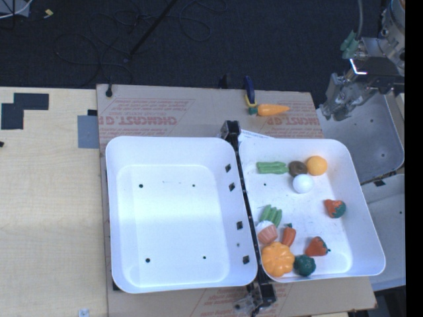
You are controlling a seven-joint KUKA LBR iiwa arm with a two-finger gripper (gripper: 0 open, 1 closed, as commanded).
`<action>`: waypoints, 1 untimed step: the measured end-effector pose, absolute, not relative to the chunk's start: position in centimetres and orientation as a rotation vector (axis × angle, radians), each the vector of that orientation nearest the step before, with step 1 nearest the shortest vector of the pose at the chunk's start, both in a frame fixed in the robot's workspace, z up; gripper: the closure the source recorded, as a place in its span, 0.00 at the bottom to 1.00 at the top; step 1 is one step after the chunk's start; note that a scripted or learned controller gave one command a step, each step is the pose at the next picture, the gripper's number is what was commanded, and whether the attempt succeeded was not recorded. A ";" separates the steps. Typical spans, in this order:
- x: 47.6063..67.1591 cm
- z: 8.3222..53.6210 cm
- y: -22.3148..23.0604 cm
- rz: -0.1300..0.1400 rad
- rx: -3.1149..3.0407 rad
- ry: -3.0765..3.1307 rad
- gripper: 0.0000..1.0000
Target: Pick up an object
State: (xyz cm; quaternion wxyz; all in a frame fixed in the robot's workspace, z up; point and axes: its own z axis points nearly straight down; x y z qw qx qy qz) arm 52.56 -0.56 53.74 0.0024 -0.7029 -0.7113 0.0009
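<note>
The right bin [357, 177] holds several toy foods. Along its far side lie a green bean pod [271, 168], a brown piece [297, 168], an orange [316, 165] and a white ball [302, 183]. A red strawberry [335, 208] lies near the right wall. At the near end sit a green piece [271, 214], a small carrot [288, 235], a red pepper [316, 246], an orange pumpkin [278, 259] and a dark green piece [305, 265]. My gripper [338, 105] hangs high beyond the bin's far right corner, apart from every object.
The left bin [119, 210] stands beside the right one, joined by a black divider [239, 197]. A toy carrot [271, 110] and a blue clip [249, 91] lie on the cardboard behind the bins. A grey plate [380, 144] is at the right.
</note>
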 end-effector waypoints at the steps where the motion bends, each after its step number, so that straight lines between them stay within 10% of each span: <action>1: 56.9 53.7 -6.4 0.003 -2.225 -2.218 1.00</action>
